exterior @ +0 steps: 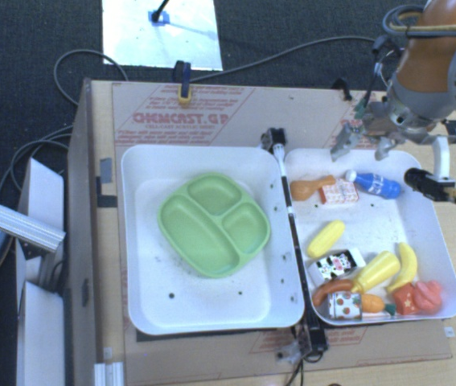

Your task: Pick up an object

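Camera view looks down on 2 white bins sitting side by side on the bench. The left bin has a green plate with 3 parts in it. The right bin is full of small toys. Near the top lie an orange toy, a little red and white box and a blue bottle. Lower down are a yellow toy, a black and white toy, another yellow toy, a banana and red toys.

The arm comes in from the right. The gripper hangs over the back edge of the right bin, just above the blue bottle and the box. Its fingers look spread apart, and nothing is between them.

I think the arm is at the reaching step, with no toy picked up yet. The blue bottle and the little box are nearest. Next, the gripper needs to go down so 1 toy sits between the fingers, then squeeze and lift. The toys near the top lie close together, so it could bump the wrong one
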Controlling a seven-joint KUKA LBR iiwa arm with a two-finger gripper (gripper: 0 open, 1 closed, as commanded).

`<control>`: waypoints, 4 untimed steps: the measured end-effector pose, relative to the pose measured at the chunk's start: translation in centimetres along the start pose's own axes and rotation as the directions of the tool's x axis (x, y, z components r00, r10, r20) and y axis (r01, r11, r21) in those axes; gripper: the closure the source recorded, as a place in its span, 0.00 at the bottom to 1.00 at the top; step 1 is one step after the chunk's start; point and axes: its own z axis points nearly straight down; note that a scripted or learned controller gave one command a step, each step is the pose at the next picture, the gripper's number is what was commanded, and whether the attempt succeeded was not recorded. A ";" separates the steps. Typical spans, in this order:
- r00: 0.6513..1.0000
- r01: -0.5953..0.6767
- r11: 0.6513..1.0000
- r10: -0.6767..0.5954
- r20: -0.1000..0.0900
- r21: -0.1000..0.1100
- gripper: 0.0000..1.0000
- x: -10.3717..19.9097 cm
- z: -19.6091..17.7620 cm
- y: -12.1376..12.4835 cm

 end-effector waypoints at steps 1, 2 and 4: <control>1.000 -0.002 1.000 0.002 0.000 0.003 0.00 -1.3 6.9 -6.8; 1.000 -0.003 1.000 0.003 -0.001 0.003 0.00 1.1 14.2 -9.9; 1.000 -0.002 1.000 0.002 0.000 -0.001 1.00 1.1 13.5 -11.0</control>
